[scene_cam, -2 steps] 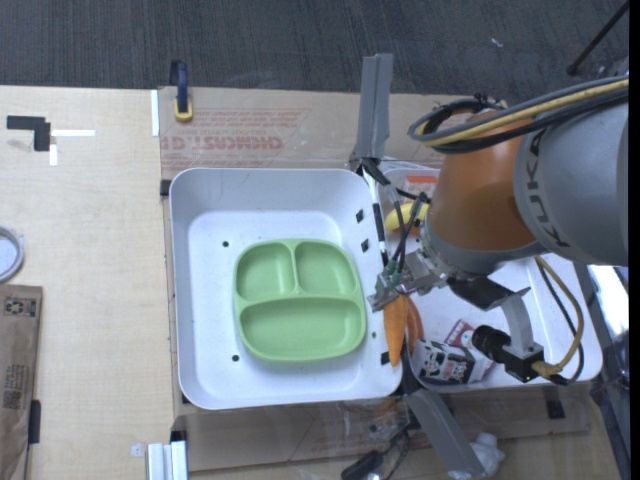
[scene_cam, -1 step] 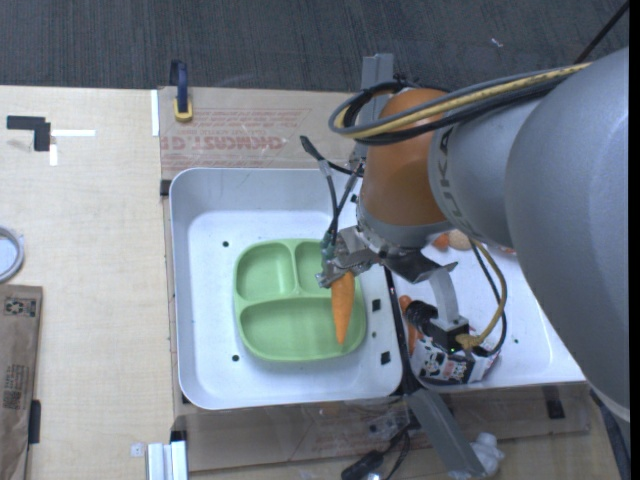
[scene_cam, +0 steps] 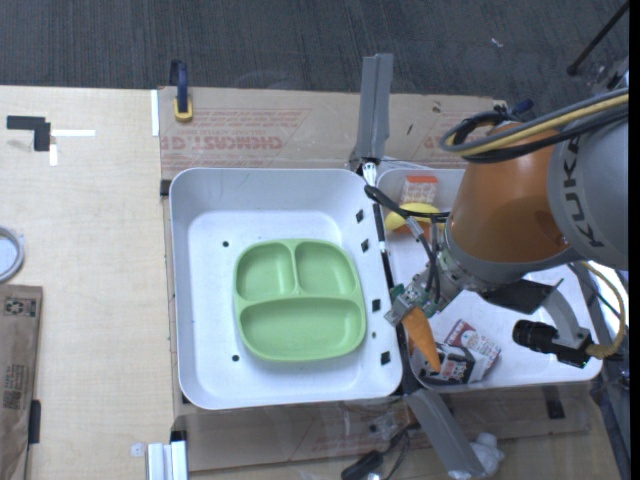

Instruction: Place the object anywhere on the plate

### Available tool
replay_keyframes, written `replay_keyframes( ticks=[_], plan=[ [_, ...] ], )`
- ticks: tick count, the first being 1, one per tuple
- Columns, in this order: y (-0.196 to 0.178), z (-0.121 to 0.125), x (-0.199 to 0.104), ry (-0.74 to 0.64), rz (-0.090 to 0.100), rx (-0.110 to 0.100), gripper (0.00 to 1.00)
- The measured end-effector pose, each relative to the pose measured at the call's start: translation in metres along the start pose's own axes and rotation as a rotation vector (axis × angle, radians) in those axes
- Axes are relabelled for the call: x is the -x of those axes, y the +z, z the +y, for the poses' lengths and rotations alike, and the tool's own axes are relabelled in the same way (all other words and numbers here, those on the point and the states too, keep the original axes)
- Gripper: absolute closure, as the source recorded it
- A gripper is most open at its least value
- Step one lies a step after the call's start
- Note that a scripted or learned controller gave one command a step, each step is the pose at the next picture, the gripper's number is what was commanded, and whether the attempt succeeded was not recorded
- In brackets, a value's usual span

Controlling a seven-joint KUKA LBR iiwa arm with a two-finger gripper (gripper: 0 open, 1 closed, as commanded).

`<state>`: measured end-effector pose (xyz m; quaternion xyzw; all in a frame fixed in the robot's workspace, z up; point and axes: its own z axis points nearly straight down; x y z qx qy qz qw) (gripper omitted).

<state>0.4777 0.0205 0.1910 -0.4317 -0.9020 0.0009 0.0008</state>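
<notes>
Below the orange-banded grey arm (scene_cam: 510, 218), the two-finger pincer (scene_cam: 415, 303) hangs over the left edge of the right-hand white bin (scene_cam: 575, 363), just above an orange, carrot-shaped object (scene_cam: 423, 340) that lies tilted beside a crumpled printed packet (scene_cam: 468, 353); whether the pincer is spread or closed on the object cannot be told, since the wrist hides its tips. To the pincer's left, across the bins' shared wall, the pale green three-compartment plastic plate (scene_cam: 298, 300) sits centred in the left-hand white bin (scene_cam: 200, 298), presumably so that a release anywhere over it lands on a compartment.

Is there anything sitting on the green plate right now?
No, all three compartments of the green plate in the left bin are bare.
</notes>
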Motion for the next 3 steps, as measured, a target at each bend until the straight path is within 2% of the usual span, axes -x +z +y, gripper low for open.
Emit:
replay_keyframes(
  ticks=[1,2,3],
  plan=[
    [0.000,0.070,-0.029,-0.143,-0.001,0.001,1.00],
    [0.000,0.070,-0.029,-0.142,-0.001,0.001,0.00],
    [0.024,0.147,-0.049,-0.347,-0.002,0.001,0.00]
  ],
)
